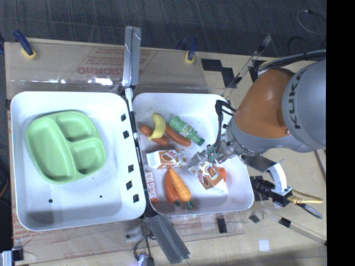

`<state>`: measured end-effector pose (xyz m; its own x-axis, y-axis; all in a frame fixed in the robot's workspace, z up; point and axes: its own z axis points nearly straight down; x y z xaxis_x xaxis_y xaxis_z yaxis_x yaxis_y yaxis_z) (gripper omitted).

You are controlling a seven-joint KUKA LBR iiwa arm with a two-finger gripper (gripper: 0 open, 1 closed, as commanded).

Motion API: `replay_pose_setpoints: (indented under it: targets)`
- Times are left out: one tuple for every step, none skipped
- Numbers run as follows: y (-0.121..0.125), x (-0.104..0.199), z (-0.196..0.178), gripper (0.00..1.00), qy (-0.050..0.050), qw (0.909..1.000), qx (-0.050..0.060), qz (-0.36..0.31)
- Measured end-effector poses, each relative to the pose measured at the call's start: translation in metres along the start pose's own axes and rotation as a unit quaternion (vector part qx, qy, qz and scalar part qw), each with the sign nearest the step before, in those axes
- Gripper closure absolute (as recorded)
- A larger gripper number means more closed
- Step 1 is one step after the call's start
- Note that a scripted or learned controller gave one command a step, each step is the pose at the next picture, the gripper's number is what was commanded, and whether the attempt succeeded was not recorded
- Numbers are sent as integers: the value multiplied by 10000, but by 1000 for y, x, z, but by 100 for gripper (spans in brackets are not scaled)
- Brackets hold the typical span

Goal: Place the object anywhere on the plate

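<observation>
From my feed I see the green plate lying in the left bin, a sectioned dish with three compartments, nothing on it. All the clutter sits in the right bin: a banana toward the far side, touching an orange sausage-like piece on its left, and just right of it a green bottle lying on its side with a carrot-coloured piece alongside. Nearer the middle lies a flat white-and-brown packet, and near the front edge a pair of carrots rest side by side. The arm's gripper is down inside this bin, low over a second white packet with red-orange print — the metal fingers seem to touch its far edge, though they blur against the print. I can't tell whether the jaws are parted or closed, and I see nothing clearly pinched between them. The orange band of the arm looms over the bin's right wall.
</observation>
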<state>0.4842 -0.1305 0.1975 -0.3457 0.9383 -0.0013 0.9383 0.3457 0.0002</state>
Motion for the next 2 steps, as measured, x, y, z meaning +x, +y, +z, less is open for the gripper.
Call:
replay_pose_setpoints:
  targets:
    - [61,45,-44,100,8,9775,5,-2110]
    - [61,39,7,100,20,9775,20,-2108]
